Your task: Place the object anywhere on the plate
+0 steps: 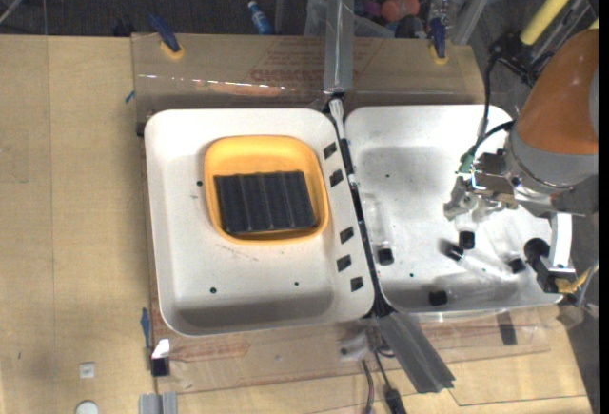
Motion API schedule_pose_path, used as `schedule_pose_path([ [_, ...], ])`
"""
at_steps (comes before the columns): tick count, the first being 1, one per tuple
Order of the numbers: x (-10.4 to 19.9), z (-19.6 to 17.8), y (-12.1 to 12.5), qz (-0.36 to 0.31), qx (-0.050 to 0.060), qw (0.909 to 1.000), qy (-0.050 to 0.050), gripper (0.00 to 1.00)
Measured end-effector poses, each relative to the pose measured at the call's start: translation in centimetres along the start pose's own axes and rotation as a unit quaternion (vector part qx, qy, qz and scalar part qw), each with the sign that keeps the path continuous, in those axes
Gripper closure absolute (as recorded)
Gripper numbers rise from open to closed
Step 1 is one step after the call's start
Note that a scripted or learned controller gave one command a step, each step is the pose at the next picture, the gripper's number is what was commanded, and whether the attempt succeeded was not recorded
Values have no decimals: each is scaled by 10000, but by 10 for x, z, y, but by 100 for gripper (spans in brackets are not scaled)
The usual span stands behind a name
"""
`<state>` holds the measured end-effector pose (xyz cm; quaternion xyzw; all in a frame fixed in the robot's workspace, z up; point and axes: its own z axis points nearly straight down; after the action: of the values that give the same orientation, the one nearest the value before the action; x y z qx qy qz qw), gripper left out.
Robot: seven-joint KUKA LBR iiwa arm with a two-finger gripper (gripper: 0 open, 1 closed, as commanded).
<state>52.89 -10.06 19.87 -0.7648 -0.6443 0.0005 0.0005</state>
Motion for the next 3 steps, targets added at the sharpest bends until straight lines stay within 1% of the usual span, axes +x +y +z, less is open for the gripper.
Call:
schedule_pose_path([
  [1, 0, 0, 0, 0, -1, 10000, 0, 0],
  [2, -35, -25, 44, -310, -10, 9995, 0, 0],
  [3, -75, -11, 63, -1637, -27, 9865, -11, 0],
])
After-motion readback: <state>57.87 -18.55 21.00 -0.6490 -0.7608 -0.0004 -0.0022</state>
